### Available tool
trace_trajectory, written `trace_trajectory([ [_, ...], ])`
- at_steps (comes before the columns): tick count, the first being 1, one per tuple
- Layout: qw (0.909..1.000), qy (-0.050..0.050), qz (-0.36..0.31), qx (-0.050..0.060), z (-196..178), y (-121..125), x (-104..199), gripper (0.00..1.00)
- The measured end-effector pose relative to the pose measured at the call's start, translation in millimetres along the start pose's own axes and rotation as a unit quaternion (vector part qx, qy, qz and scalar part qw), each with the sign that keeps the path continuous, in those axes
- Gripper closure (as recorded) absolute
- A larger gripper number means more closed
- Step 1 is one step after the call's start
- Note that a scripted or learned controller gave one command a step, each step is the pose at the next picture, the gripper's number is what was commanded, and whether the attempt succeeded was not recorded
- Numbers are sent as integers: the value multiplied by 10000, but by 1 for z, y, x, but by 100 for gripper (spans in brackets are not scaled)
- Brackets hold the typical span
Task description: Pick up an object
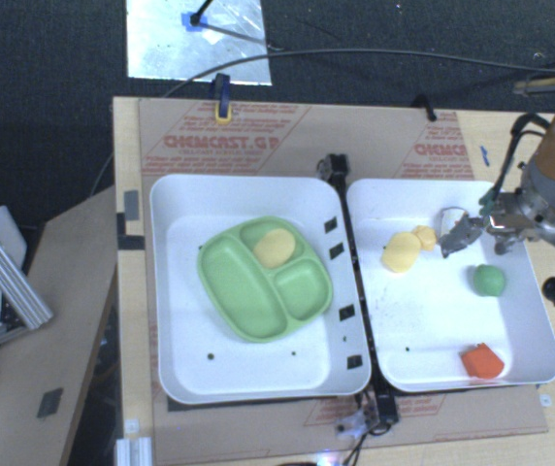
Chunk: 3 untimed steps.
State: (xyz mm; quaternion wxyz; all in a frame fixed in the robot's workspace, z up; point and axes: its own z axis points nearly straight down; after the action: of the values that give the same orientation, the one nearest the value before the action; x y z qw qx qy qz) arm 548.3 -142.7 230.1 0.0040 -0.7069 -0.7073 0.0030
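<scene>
**Tool over right bin, nothing taken up yet**

Tool [457, 233] sits low over the right bin [423, 357], toward its far edge, arm entering from the bin's right side. The fingers are blurred against the white floor, so I cannot tell whether they are spread or closed. Nothing is visibly between them.

Nearest candidate: the small yellow piece [424, 238], just beside the tool on its left and touching or nearly touching the larger yellow piece [401, 252]. Green ball [489, 281] lies near the bin's right wall, and the orange piece [482, 361] at its near right corner. Left bin [190, 357] carries a green divided plate [248, 304] with a yellow item [276, 248] in its far compartment.

Judgement: these look like light, rigid plastic toy foods with smooth, rounded skin that is liable to slip. Grip the small yellow piece across its narrow middle and keep clear of its neighbour.
</scene>
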Motion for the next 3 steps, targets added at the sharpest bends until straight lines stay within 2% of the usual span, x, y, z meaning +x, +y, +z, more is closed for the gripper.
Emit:
trace_trajectory([
  [1, 10000, -10, -13, -58, -6, 2, 0, 0],
  [2, 10000, -4, -3, -36, 57, 3, 0, 0],
  [3, 10000, -5, -1, -39, 102, 6, -7, 0],
])
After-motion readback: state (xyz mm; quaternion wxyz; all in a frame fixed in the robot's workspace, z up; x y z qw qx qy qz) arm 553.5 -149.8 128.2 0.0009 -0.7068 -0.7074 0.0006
